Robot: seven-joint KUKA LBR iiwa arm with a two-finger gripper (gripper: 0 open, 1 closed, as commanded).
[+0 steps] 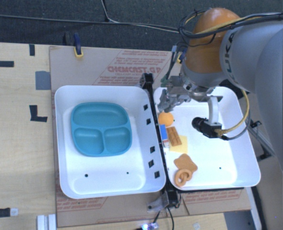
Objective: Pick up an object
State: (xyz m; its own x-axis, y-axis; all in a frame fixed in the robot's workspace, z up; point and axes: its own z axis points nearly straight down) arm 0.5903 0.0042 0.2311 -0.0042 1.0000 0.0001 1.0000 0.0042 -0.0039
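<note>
My gripper (167,104) hangs over the left side of the right bin (228,176), directly above a small orange ball (166,119). The ball lies against the bin's left wall, just below the fingertips. In front of the ball lie a blue block (164,134), an orange-tan flat piece (174,139) and a pale yellow piece (178,148). A tan pretzel-shaped object (184,169) rests nearer the bin's front. I see nothing held between the fingers.
The left bin (64,176) holds a blue divided plate (101,129). A black divider (153,128) runs between the two bins. The grey arm with its orange band (213,28) covers the right bin's back and right side. Cables (213,127) loop over the bin's middle.
</note>
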